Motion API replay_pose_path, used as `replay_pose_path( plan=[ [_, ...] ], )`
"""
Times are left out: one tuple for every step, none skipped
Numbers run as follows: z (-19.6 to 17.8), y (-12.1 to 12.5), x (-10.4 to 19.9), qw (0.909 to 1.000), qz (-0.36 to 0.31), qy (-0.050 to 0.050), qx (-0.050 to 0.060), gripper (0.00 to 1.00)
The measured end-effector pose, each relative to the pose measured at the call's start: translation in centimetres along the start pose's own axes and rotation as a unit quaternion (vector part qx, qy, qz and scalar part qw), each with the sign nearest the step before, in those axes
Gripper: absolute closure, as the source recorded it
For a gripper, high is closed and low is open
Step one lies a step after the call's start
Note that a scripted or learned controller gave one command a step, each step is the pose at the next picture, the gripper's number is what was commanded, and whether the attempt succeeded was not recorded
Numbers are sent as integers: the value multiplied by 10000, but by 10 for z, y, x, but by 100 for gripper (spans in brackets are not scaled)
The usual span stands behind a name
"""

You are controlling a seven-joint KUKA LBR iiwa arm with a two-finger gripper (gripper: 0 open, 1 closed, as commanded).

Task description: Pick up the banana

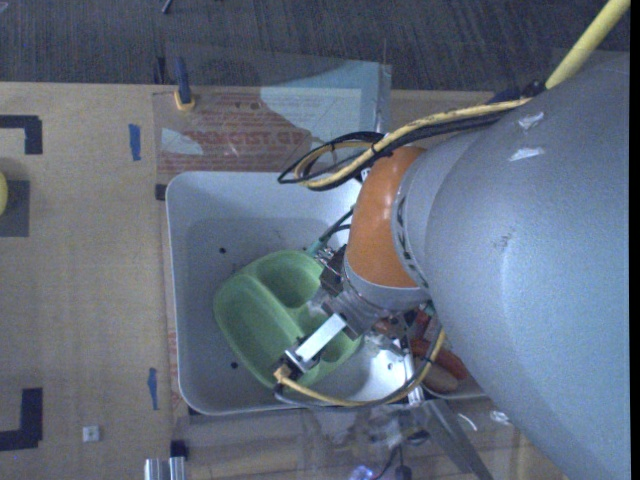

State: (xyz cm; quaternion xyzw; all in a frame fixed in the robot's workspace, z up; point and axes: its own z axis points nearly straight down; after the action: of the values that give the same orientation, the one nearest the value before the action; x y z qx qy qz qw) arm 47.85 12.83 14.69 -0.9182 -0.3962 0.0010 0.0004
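My gripper [338, 306] is down inside the white bin [195, 228], below the orange wrist band, right at the near right edge of a green two-hollow dish [262, 308]. The dish lies tilted in the middle of the bin. My wide grey arm covers the bin's right part and whatever lies under it. A shiny metal bowl [385, 370] peeks out just below the wrist, with a bit of something red-orange [452, 365] beside it.
The bin's left wall and far left floor lie bare around the dish. A clear plastic sheet [300, 108] sits behind the bin on the wooden bench. A small yellow thing [3, 194] shows at the far left edge.
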Motion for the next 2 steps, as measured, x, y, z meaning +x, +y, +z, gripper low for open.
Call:
replay_pose_path(
  plan=[
    [55, 77, 66, 9999, -105, 107, 87, 0],
    [55, 88, 62, 9783, 2072, 63, 33, 0]
  ],
)
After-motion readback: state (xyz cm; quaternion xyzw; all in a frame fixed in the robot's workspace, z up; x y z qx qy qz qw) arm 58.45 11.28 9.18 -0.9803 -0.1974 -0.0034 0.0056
